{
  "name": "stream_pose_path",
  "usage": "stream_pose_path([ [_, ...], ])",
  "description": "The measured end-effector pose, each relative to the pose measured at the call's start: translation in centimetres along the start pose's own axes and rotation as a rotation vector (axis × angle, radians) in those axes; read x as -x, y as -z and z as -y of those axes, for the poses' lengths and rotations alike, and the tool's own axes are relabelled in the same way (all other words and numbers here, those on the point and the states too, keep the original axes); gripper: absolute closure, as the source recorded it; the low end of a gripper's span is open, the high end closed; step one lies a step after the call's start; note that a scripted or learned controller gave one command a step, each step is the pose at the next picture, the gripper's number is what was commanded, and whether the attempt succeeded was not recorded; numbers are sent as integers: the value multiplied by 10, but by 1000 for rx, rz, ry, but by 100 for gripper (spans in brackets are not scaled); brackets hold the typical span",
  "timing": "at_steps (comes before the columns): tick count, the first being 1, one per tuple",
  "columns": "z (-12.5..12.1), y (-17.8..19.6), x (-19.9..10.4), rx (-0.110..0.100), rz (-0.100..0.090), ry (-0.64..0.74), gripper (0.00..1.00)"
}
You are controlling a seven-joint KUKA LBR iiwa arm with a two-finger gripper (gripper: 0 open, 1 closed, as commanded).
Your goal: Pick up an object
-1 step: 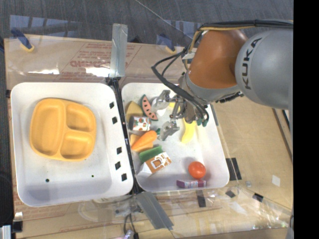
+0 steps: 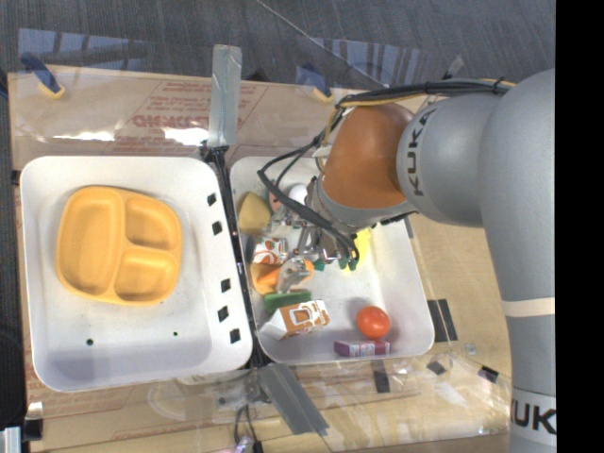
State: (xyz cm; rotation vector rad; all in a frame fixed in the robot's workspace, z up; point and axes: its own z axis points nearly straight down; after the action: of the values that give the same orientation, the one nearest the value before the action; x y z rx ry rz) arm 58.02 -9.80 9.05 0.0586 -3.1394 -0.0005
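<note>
The right white bin (image 2: pixel 415 295) holds a heap of small items: a pale yellow lump (image 2: pixel 251 212) at its upper left, an orange-and-white pack (image 2: pixel 268 251), an orange piece (image 2: pixel 265 277), a green strip (image 2: pixel 286 299), a small orange carton (image 2: pixel 303 317), a red ball (image 2: pixel 374 322) and a purple box (image 2: pixel 361 348). My gripper (image 2: pixel 304 253) hangs low over the middle of that heap, right beside the orange-and-white pack. The arm's orange band (image 2: pixel 363 159) covers the bin's upper part. Cables and clutter blur the fingertips.
The left white bin (image 2: pixel 57 347) carries a yellow divided tray (image 2: pixel 118 243). A black divider with clips (image 2: pixel 231 253) runs between the bins. The grey arm (image 2: pixel 491 159) fills the right side. Tape strips and plastic sheeting surround the bins.
</note>
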Motion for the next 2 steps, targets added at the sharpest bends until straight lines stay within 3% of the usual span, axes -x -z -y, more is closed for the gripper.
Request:
stream_pose_path([
  [1, -6, 1, -7, 1, -1, 55, 0],
  [2, -8, 12, -5, 0, 1, 63, 100],
])
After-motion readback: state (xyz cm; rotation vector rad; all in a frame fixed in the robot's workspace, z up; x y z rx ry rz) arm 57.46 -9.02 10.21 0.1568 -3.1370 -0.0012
